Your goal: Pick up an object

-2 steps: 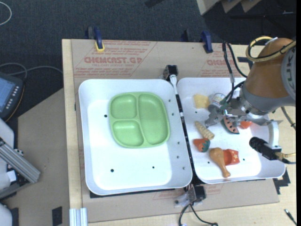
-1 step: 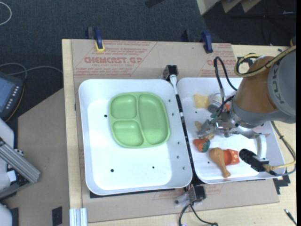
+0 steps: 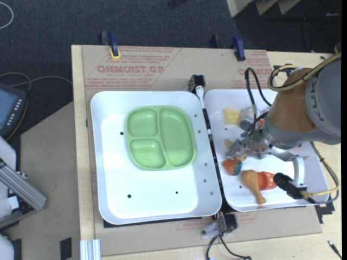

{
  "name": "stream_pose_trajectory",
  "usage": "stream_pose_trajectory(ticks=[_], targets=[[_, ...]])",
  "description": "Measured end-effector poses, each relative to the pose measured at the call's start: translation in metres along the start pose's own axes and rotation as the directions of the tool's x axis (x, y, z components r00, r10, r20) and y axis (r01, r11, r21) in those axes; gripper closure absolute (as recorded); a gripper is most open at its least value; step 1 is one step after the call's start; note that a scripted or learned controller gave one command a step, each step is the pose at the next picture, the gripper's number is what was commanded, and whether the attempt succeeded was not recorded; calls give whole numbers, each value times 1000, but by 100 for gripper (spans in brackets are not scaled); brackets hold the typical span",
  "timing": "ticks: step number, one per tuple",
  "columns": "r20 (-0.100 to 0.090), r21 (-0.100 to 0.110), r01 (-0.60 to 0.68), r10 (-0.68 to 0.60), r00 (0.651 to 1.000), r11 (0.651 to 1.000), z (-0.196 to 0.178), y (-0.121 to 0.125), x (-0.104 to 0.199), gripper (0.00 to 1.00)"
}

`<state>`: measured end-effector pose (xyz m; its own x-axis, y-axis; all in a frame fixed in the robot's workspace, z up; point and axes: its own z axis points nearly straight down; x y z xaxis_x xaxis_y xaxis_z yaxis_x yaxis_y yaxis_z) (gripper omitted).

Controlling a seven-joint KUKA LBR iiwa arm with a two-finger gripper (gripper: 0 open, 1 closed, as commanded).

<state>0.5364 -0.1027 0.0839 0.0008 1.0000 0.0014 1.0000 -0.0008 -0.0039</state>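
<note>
My gripper (image 3: 238, 147) reaches down into the right bin (image 3: 217, 104) from the right, its tips low among the toys. Just under it lies a small orange and red toy (image 3: 233, 167). A tan drumstick-shaped toy (image 3: 252, 183) rests in front of that, beside an orange piece (image 3: 267, 180). Farther back, a pale yellow block (image 3: 232, 116) sits near the bin's far wall. Nothing shows clearly between the fingers.
The left bin (image 3: 108, 145) holds a green divided plate (image 3: 161, 137). A black divider strip (image 3: 208, 131) runs between the two bins. Clamps (image 3: 114, 49) hold the cardboard base at the back edge.
</note>
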Motion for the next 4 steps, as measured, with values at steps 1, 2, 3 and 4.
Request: stream_pose_trajectory(ticks=[1, 2, 3, 4], targets=[[1, -3, -1, 1, 1000, 1000, -11, 0, 0, 100], [3, -8, 1, -1, 1000, 1000, -72, -3, -4, 100], [3, -6, 1, -1, 1000, 1000, -123, -11, -10, 100], [3, -8, 2, -2, 1000, 1000, -142, -11, -9, 100]])
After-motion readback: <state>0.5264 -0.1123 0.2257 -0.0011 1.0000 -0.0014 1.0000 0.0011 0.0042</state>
